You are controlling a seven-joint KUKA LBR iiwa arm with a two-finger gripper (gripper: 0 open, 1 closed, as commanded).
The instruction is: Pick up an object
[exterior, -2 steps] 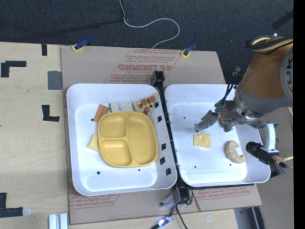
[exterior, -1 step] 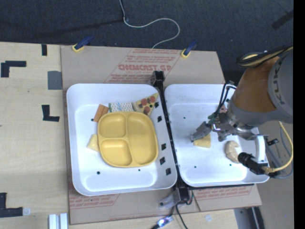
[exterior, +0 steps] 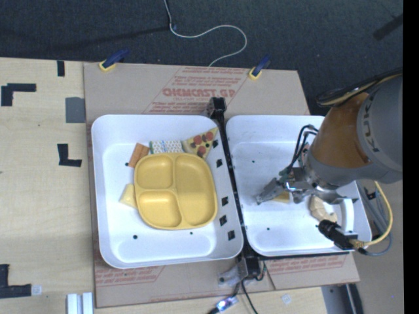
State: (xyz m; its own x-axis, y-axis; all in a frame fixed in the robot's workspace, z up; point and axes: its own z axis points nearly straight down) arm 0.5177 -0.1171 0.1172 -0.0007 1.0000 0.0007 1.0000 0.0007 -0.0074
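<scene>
My gripper (exterior: 272, 192) is low in the right bin (exterior: 262, 241), near its middle, reaching in from the right under the orange-banded wrist. A small pale yellow piece (exterior: 283, 199) lies right at the gripper, touching or just under it; whether it is gripped cannot be made out. A tan, rounded object (exterior: 321, 208) rests to the right of that, partly hidden by the wrist. In the left bin (exterior: 108, 175) a yellow divided plate (exterior: 175, 190) lies over several flat items.
An orange piece (exterior: 138, 154), a patterned card (exterior: 165, 146) and a pizza-slice toy (exterior: 201, 141) stick out from behind the plate. A yellow wedge (exterior: 127, 195) shows at its left. A black divider (exterior: 226, 175) separates the bins. Cables (exterior: 357, 241) loop at the right bin's front corner.
</scene>
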